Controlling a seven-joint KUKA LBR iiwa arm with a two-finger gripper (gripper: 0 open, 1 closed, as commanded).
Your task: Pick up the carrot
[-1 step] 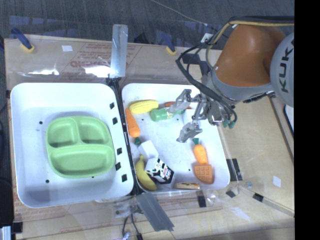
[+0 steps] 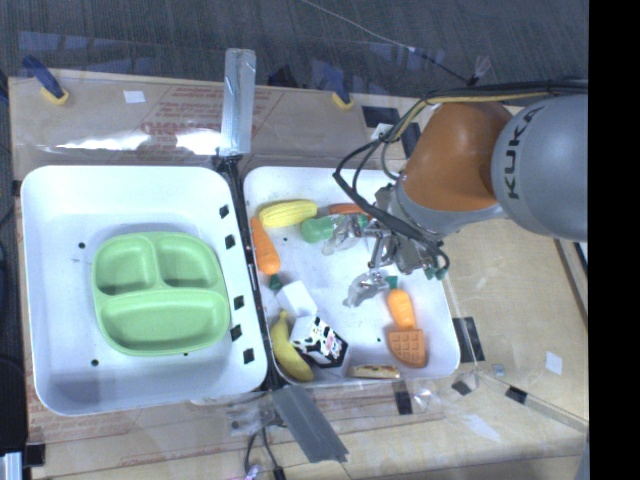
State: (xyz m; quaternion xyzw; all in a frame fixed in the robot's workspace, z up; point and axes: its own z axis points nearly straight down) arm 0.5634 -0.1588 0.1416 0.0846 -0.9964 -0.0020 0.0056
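Note:
A long orange carrot [image 2: 265, 248] lies along the left wall of the right bin [image 2: 452, 340], pointing toward the far side. My gripper [image 2: 370, 288] hangs low over the middle of that bin, well to the right of the carrot and apart from it. A shorter orange cone-shaped piece [image 2: 401, 309] lies just right of the gripper, close to it. I see nothing lifted off the bin floor. The grey arm with its orange band [image 2: 455, 158] covers the bin's far right corner.
The right bin also holds a yellow corn cob [image 2: 288, 212], a green item [image 2: 318, 229], a white block [image 2: 296, 296], a banana [image 2: 288, 353], a black-and-white toy [image 2: 322, 341], a waffle [image 2: 407, 347] and a flat biscuit [image 2: 375, 371]. A green divided plate [image 2: 158, 292] sits in the left bin [image 2: 40, 268].

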